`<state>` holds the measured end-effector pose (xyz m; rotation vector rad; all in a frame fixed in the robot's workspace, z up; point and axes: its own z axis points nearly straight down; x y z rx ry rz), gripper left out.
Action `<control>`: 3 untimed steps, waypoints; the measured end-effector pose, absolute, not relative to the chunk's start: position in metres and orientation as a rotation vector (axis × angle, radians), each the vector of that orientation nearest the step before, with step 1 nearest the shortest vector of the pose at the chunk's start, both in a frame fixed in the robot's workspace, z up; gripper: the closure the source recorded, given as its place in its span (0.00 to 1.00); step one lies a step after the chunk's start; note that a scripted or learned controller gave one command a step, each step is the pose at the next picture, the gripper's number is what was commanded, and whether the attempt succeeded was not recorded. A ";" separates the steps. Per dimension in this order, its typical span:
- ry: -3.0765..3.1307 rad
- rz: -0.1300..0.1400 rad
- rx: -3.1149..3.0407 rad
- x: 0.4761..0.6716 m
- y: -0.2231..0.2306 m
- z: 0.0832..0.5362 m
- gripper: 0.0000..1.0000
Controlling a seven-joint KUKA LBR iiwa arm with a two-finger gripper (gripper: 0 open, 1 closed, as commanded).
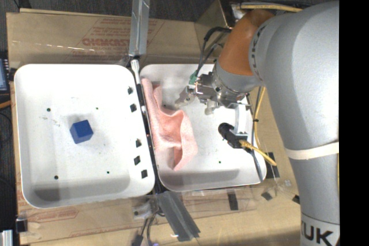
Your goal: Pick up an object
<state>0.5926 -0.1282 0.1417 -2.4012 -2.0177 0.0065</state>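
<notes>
Since nothing sits between the fingers, reads as a pick not yet made. Lies crumpled in the right-hand white plastic bin [245,177]: a soft pink cloth [171,132], bunched along that bin's left wall, just beside the divider between the two bins. Runs lengthwise from the bin's far left corner toward its near edge, narrow at the far end, broader and folded over at the near end; long axis roughly parallel with the divider, tilted slightly rightward going nearer. Points nowhere in particular, being limp fabric, though the thin tail aims at the far corner. Sits to the left of the two-finger gripper [193,92] and slightly nearer the camera's bottom edge, close by but apart, with the cloth's upper tail the nearest part. Cannot tell the gripper's opening: too small and cluttered with cables and metal fittings. Hangs over the far half of the same bin, below the grey arm with its orange band [239,46], reaching in from the right. Probably calls for a short leftward shift and a descent onto the cloth's thicker mid-fold, closing across the long axis rather than along it. Further out, rests alone in the left-hand white plastic bin [34,75]: a small blue cube [82,131], well apart from the gripper, across the divider.
</notes>
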 end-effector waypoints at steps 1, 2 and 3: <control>-2.207 0.004 -2.229 0.589 -0.118 0.091 0.00; -2.369 0.002 -2.056 0.554 -0.128 0.091 0.00; -2.312 0.003 -2.121 0.534 -0.108 0.091 0.00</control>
